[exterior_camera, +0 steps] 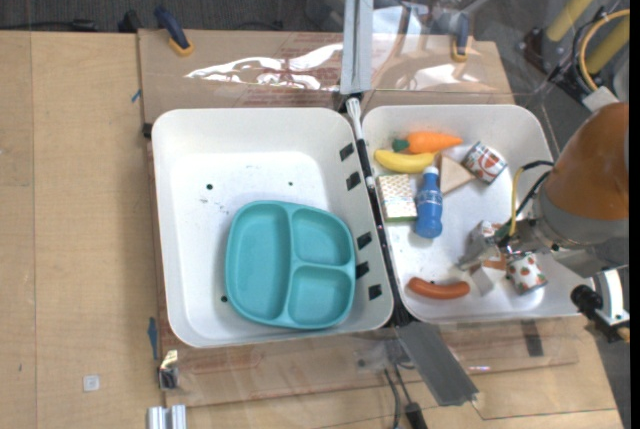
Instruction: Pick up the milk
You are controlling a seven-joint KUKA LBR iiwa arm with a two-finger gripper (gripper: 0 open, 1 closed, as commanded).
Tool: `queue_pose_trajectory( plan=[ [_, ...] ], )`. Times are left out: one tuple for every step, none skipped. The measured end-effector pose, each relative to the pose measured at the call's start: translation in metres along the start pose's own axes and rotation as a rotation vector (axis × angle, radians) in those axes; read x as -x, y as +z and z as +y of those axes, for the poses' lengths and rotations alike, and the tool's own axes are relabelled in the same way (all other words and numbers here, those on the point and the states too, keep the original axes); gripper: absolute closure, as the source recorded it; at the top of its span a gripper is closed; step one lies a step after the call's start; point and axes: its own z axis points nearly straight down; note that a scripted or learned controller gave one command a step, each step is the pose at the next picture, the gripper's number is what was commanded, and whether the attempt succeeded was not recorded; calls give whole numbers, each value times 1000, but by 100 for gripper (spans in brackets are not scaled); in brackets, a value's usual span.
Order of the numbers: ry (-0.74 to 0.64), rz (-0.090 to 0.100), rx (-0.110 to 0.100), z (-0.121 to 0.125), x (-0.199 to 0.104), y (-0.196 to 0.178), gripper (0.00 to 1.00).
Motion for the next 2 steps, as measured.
queue_pose_trajectory(
  plan=[
    [9,-1,1,-1,4,-9,100],
    [-21,8,-17,68,-66,-92,100]
  ],
)
